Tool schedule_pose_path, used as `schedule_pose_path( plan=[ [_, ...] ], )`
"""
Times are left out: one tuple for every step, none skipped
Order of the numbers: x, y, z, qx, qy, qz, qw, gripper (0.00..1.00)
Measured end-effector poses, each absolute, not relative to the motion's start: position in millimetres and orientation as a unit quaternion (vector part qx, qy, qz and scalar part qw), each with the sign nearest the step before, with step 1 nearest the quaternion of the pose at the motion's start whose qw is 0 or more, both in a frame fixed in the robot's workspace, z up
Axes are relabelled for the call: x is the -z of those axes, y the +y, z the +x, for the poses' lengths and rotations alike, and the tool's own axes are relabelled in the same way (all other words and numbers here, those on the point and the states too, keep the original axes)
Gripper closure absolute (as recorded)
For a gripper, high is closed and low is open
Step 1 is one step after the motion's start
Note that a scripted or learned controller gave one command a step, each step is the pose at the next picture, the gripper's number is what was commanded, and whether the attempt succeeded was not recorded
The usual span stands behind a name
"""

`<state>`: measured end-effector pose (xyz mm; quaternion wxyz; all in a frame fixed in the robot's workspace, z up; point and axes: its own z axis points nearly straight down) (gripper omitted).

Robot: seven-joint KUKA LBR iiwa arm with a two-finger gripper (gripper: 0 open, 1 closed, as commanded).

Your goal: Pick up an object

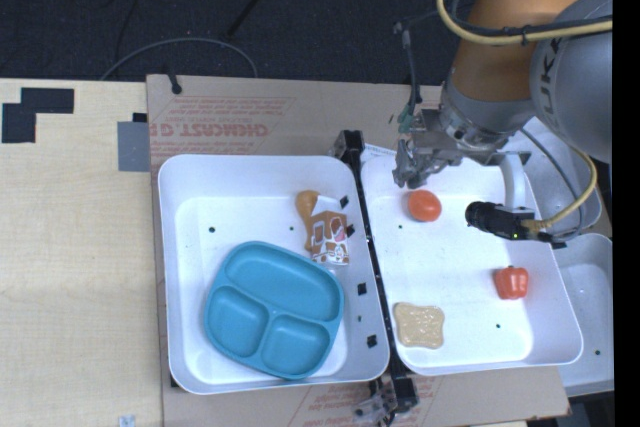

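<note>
Two white bins side by side, left bin, right bin, one blue divided tray left, one gripper over right bin, grip unreadable, one tan slice, one orange-red ball just beside the gripper, one red pepper

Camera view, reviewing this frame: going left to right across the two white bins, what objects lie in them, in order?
Blue divided tray → small printed packet → tan flat piece → orange-red round object → red pepper-like object. The pincer hangs just above-left of the round object.
</note>
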<state>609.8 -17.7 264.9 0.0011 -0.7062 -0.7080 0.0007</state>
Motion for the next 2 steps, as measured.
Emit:
schedule_pose_path(
  plan=[
    [-252.6,33.7,623.4,-0.0006,-0.709,-0.706,0.001,1.0],
    [-255.4,84.7,622.7,-0.0008,-0.708,-0.706,0.001,1.0]
  ],
)
